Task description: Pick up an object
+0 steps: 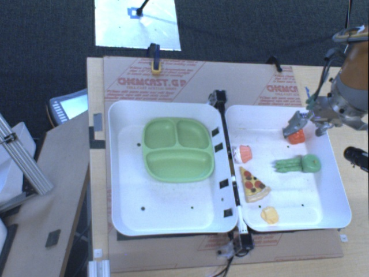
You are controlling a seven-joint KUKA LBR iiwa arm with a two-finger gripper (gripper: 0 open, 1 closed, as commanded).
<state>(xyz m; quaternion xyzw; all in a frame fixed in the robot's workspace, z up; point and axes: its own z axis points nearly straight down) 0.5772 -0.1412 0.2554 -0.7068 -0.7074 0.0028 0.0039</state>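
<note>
Left bin point(124, 172): holds a green divided plate point(177, 150) lying flat near its middle.
Right bin point(337, 209): holds the small toy foods, spread well apart from one another.
Arm point(351, 79): enters from the right, over the right bin's far right corner.
Gripper point(307, 126): fingers spread apart, one point(294, 123) at the left and one point(320, 128) at the right, with nothing clamped between them.
Green broccoli-like toy point(298, 164): lies on its side, nearer the viewer than the gripper.
Pizza slice point(253, 184): near the divider, tip pointing away.
Orange object point(296, 136): just under the left finger, partly hidden; contact cannot be told.
Pink-and-white piece point(244, 153): by the divider.
Yellow piece point(269, 214): near the front wall.
</note>
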